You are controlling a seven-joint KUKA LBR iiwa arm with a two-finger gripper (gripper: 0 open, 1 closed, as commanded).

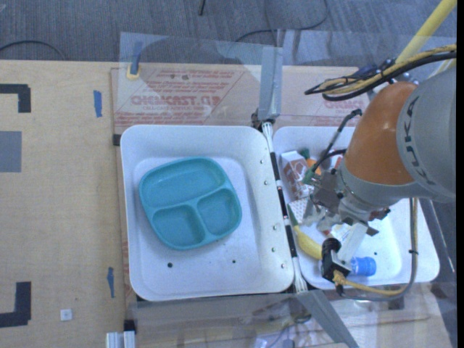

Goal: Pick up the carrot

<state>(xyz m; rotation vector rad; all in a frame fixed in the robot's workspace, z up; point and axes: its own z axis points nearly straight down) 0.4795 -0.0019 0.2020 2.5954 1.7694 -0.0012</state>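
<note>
A: The gripper [313, 212] is down in the right bin [424, 267], but the arm [395, 147] covers most of it, so I cannot tell how its jaws stand or whether they hold anything

B: And the carrot?

A: Only a small orange bit [312, 164] shows near the bin's far left corner, just beside a brownish packet [295, 172]; it may be the carrot, though it is too small to be sure

B: What else can be made out there?

A: A banana [307, 243] by the near left wall and a blue-capped bottle [360, 266], both partly hidden by the wrist. The left bin [250, 267] carries a teal divided plate [190, 202], fully visible on the desk [58, 194]
</note>
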